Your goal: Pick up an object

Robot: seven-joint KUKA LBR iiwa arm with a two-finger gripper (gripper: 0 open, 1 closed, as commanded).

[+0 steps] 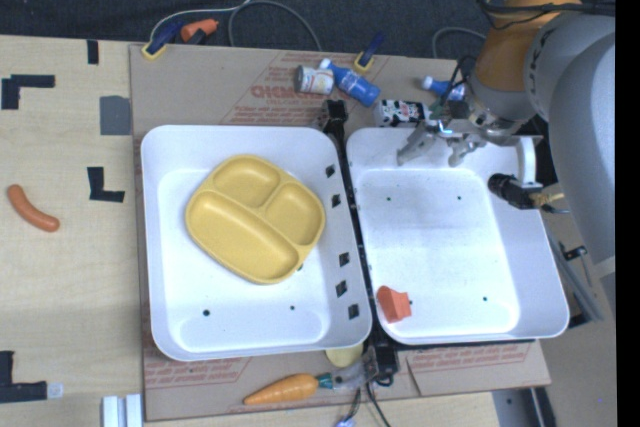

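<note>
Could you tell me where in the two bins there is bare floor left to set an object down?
Most of the right bin is bare, between the gripper at its far edge and the orange block in its near-left corner. The left bin is crowded: the yellow divided plate fills its middle, leaving a strip along the near wall.

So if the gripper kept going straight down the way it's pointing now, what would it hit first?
Probably the bare floor near the far edge of the right bin: the gripper hangs over that spot. The orange block lies well off that line. Depth is uncertain from this slanted view.
</note>
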